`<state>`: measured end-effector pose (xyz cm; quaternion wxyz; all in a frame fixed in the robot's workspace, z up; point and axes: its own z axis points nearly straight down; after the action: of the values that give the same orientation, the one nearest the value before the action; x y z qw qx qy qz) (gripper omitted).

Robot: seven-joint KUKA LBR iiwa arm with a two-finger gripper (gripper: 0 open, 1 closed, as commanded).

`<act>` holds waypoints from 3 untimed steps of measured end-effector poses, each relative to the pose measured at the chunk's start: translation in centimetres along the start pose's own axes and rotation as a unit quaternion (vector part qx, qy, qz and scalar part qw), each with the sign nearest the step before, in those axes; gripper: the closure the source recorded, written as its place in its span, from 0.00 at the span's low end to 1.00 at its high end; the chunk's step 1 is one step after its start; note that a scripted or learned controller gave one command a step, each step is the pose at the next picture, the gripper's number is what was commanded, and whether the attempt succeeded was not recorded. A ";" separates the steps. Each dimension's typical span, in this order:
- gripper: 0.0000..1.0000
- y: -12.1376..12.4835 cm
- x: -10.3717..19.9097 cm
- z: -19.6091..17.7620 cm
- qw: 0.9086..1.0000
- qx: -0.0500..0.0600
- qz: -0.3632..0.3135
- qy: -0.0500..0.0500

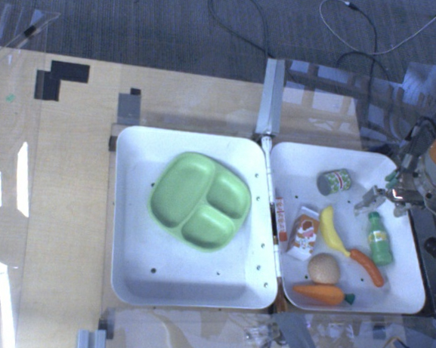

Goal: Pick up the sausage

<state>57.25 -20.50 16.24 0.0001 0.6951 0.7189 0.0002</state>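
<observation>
Sausage (367, 266) lies untouched in the right bin (412, 296), near its right wall, just beside the green bottle (379, 239) and close to the banana (333, 232). From my end nothing of the pick is done yet. The gripper (386, 198) hangs over the bin's upper right part, above the bottle and apart from the sausage; its jaws look spread with nothing between them. What I judge remains: move over the sausage, descend, close, lift.

Glossy, seemingly plastic sausage (367, 267)
</observation>
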 end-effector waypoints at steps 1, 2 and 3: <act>0.00 -7.5 0.6 7.1 0.998 -0.001 0.064 0.001; 0.00 -7.9 2.1 7.3 0.998 -0.009 -0.057 -0.004; 1.00 -7.6 2.3 6.4 0.998 -0.010 -0.058 -0.003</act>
<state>49.56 -18.45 9.86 0.0093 0.6522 0.7580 0.0054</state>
